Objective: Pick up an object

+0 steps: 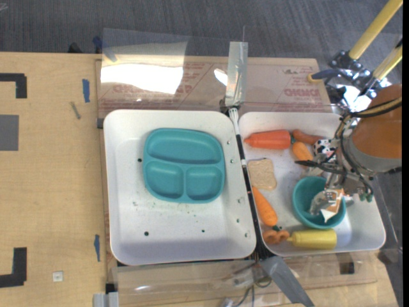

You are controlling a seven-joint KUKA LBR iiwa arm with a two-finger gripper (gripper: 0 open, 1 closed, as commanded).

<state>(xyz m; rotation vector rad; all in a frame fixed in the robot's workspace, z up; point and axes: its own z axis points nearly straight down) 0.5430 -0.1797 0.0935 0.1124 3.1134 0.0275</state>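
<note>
The teal bowl [313,203] is sitting in the lower right of the frame, inside the right-hand white bin [377,235], and it looks like the object being worked at. The gripper [329,200] is hanging right over it, reaching down into its mouth — whether anything is pinched there I cannot tell, since the metal, cables and glare are blurring together at that spot.

Judging by its look, the bowl is a light, stiff plastic piece with a smooth, probably slippery wall. A grip across the rim, one finger inside and one outside, seems the best hold; a pinch from above on the curved floor would likely be slipping off.

Moving outward, a yellow corn-like toy [312,238] is lying just below the bowl, near the bin's lower edge, with a small orange piece [276,236] at its left end. A carrot [264,208] is lying slantwise to the left of the bowl, and a slice of bread [262,174] is resting above that. Along the top of the bin a longer orange carrot [268,139] is lying, with another orange item [301,151] and a small black-and-white toy [324,148] beside it.

Further left, the other white bin [121,235] is holding a teal divided plate [184,165] — well apart from the arm.
</note>
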